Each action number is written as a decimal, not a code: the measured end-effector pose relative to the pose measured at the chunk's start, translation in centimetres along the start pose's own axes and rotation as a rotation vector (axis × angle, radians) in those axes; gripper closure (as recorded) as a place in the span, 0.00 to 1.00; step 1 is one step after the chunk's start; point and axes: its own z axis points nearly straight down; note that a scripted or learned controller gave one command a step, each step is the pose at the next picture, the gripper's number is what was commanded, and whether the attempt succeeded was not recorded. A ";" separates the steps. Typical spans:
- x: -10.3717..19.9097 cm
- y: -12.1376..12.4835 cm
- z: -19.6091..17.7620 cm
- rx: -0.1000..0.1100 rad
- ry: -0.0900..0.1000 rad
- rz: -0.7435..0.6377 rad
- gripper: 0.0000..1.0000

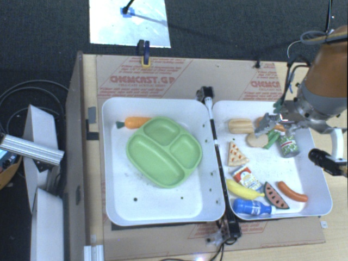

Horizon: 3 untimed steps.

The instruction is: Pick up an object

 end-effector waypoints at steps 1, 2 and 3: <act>-4.1 2.7 9.7 0.001 -0.001 0.003 0.00; -5.9 6.6 16.2 -0.006 0.002 -0.001 0.00; -8.7 5.1 15.8 -0.012 -0.003 0.001 0.00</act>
